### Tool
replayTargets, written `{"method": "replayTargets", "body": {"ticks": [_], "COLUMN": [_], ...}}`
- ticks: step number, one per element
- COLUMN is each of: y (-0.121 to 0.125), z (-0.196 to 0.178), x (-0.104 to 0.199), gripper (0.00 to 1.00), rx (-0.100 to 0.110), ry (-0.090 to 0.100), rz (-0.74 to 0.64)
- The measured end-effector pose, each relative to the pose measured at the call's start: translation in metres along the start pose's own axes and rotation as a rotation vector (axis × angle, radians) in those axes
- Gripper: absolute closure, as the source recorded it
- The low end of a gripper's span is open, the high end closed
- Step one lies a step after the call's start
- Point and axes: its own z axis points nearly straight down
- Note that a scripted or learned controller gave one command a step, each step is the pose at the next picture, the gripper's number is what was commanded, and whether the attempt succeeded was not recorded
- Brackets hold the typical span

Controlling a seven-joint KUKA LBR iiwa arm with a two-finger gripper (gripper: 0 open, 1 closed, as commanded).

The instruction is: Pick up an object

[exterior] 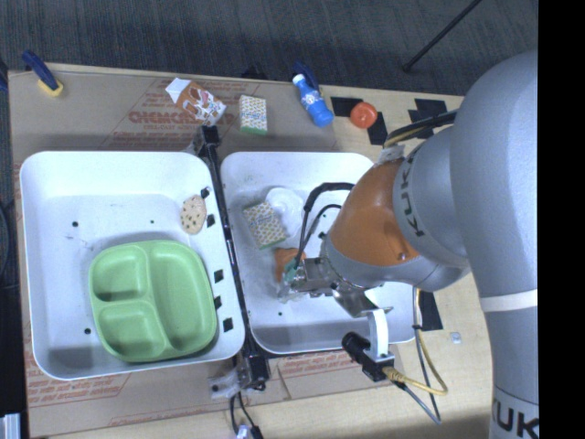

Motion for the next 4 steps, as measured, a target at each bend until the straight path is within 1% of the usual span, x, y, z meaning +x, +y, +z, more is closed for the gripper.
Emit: {"method": "replayTargets", "body": {"ticks": [1, 2, 3, 4], "y": [0.000, -0.001, -0.002, 0.002], "z": [-0.122, -0.106, -0.107, -0.116], "x": [0.047, -0.001, -0.047, -0.065], "gripper": [1.00, 1.00, 1.00, 1.00], "rx": [-0.007, -0.003, -0.005, -0.005], "ry": [-0.002, -0.001, -0.002, -0.002], "rz": [0.007, 0.010, 0.010, 0.010]}}
